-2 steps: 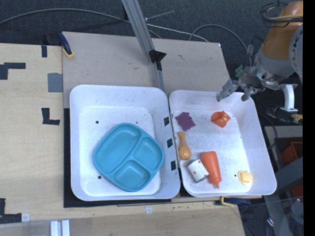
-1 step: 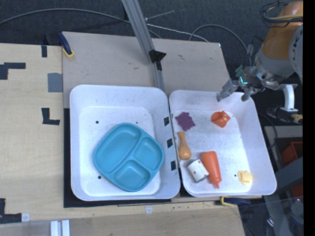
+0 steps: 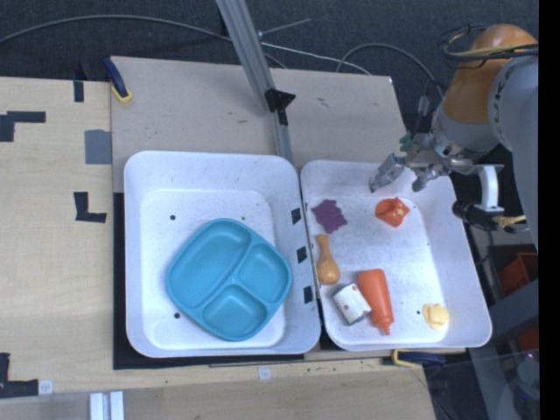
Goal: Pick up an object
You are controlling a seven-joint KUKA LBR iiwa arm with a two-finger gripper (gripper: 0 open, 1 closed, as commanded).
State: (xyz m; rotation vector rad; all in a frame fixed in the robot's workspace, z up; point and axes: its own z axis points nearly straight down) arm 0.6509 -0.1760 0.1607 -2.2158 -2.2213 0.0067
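Observation:
My gripper (image 3: pixel 404 178) hangs over the far edge of the right bin (image 3: pixel 455 261), fingers spread open with nothing between them. Just below it lies a small red-orange piece (image 3: pixel 393 211). A purple piece (image 3: pixel 329 214) sits at the bin's far left. Nearer the front are a tan pear-shaped piece (image 3: pixel 326 261), an orange carrot (image 3: pixel 378 297), a small white block (image 3: pixel 351 304) beside the carrot, and a yellow piece (image 3: pixel 435 315) at the front right.
The left bin (image 3: pixel 144 234) holds a blue divided plate (image 3: pixel 229 277). A grey metal pole (image 3: pixel 252 51) slants down to the far edge between the bins. Cables run across the dark floor behind the bench.

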